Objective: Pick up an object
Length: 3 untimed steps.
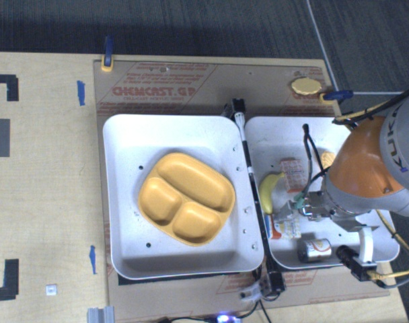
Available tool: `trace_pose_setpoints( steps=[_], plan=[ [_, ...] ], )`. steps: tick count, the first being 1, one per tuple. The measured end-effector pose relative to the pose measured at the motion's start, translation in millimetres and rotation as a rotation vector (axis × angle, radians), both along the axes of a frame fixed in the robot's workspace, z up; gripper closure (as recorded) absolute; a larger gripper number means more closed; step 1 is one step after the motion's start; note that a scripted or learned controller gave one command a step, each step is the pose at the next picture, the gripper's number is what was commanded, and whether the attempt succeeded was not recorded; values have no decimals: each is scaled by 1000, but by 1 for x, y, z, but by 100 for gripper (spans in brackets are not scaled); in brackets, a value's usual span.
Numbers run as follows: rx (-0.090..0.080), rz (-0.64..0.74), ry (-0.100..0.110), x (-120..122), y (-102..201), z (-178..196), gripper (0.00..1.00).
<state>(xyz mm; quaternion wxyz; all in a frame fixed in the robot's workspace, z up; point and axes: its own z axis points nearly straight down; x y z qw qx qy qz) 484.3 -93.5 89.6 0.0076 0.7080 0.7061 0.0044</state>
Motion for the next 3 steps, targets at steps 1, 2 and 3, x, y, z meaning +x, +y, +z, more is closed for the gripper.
trace_pose_setpoints(
  steps=[1, 2, 3],
  plan=[
    [1, 0, 0, 0, 0, 0, 0],
    [4, 2, -5, 2, 1, 11, 100],
    [5, 3, -1, 1, 2, 10, 0]
  ],
)
